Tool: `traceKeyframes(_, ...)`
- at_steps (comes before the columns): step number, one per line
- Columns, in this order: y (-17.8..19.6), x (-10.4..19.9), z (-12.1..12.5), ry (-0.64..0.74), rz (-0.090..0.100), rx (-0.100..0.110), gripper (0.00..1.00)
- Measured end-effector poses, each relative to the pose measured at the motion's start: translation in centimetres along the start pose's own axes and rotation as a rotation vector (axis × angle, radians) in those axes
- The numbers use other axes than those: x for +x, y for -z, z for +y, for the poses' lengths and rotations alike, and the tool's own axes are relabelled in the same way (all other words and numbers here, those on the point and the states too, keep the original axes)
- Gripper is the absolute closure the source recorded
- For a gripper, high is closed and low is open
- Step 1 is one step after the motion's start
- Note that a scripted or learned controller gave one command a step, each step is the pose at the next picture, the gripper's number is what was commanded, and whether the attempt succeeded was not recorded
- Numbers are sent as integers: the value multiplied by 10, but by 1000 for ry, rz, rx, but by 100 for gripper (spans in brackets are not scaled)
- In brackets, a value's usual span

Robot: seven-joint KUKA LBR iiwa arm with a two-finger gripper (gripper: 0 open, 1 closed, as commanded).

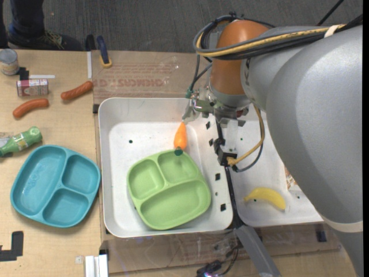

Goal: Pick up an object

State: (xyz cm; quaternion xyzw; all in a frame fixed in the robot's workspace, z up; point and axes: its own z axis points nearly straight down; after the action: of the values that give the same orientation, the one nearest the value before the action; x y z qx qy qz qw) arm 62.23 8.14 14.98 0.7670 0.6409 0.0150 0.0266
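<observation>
The claw (pixel 218 115) hangs under the orange band of the grey arm, over the ridge where the two white bins meet, near their far end. Seen from above, the wrist hides its working end, so I cannot tell whether it is apart or together, and nothing can be seen clamped in it. The carrot (pixel 180 136) lies in the left bin (pixel 115 154), just beside the claw on the view's left and a little nearer the camera, apart from it. It is a small toy-like piece, short and plump, bright orange, with a smooth skin and a dark green stub at its near end. It lies almost lengthwise along the bin, its orange end pointing away from the camera, and its green stub touches or overlaps the far rim of the green plate (pixel 168 189). That plate, light green with three compartments, sits on the bin floor below the claw and to its left in the view. A yellow banana (pixel 266 198) lies in the right bin (pixel 300 215), nearer the camera than the claw and to its right, well apart from the carrot.
</observation>
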Motion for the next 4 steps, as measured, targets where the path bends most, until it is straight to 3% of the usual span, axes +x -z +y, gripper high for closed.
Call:
traceKeyframes(1,-3,-2,-1,-34,0,-8,0)
traceKeyframes(2,-5,-3,-8,-76,-2,3,0)
traceKeyframes(4,-6,-2,-11,-200,-1,-8,0)
